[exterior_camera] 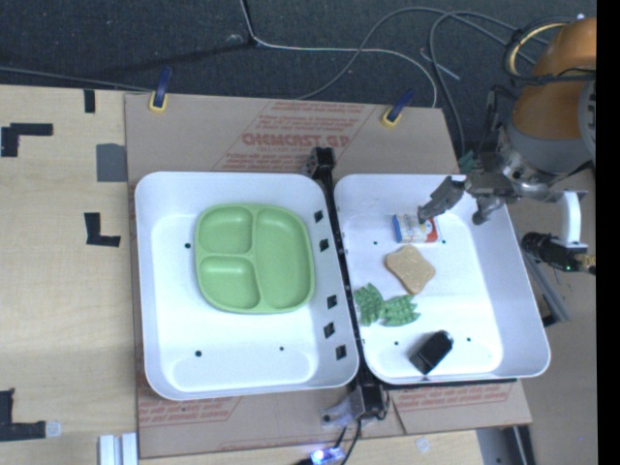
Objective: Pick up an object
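Green divided plate (255,258) in left bin (160,201), tool (461,204) open above right bin (513,298), near small carton (414,228)

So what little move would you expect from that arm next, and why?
Probably a short drop straight down: the end effector hangs open over the right bin, one finger just above the small blue and red packet, nothing held between them.

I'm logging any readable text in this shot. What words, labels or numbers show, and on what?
Red print on the cardboard sheet under the bins: several lines, too blurred to read.
Small red, white and blue packet in the right bin: label too small to read.
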`<state>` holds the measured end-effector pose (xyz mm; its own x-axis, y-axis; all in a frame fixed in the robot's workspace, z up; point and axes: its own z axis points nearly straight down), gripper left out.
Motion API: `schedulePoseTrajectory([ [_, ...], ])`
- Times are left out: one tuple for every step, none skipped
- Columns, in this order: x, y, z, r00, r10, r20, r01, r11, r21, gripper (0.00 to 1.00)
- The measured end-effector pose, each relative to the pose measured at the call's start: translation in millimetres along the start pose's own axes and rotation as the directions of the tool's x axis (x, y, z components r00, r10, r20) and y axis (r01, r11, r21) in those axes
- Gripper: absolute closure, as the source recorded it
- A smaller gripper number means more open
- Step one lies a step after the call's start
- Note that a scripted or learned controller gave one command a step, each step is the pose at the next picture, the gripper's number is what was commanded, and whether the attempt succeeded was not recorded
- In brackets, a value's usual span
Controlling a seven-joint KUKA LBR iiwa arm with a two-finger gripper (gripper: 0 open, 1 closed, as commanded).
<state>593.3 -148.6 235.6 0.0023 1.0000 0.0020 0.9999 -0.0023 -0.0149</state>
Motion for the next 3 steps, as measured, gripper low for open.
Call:
schedulePoseTrajectory([
  [0.5,2.3,-8.3,1.0,-0.004,0.002,0.004,1.0,-0.013,0.0],
  [1.5,-7.4,42.4,1.0,-0.003,0.002,0.003,1.0,-0.01,0.0],
  [1.5,-9.8,86.1,1.0,-0.003,0.003,0.003,1.0,-0.01,0.0],
])
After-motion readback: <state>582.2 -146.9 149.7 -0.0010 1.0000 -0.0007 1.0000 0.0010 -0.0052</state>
